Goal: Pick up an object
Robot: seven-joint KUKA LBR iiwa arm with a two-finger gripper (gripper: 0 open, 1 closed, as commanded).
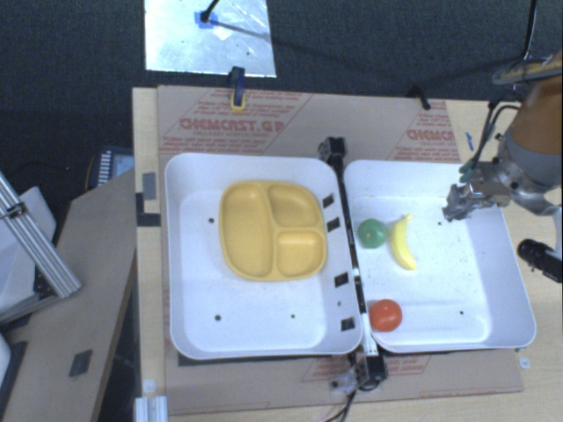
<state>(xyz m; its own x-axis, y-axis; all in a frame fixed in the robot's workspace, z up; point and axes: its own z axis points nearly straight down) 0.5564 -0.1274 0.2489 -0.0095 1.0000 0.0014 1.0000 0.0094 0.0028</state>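
Note:
The right bin [493, 315] holds a green ball-like fruit [372, 232], a yellow banana [403, 243] just right of it, and an orange-red round fruit [385, 315] near the bin's front left corner. My gripper [459, 202] hangs over the bin's right rear part, well right of the banana and apart from every fruit. Nothing shows between its fingers.
The left bin [193, 323] carries a yellow divided plate [271, 229] in its middle. A black divider [345, 253] runs between the bins. Cardboard [264, 121] lies under both, with a yellow clamp [237, 90] at its rear edge.

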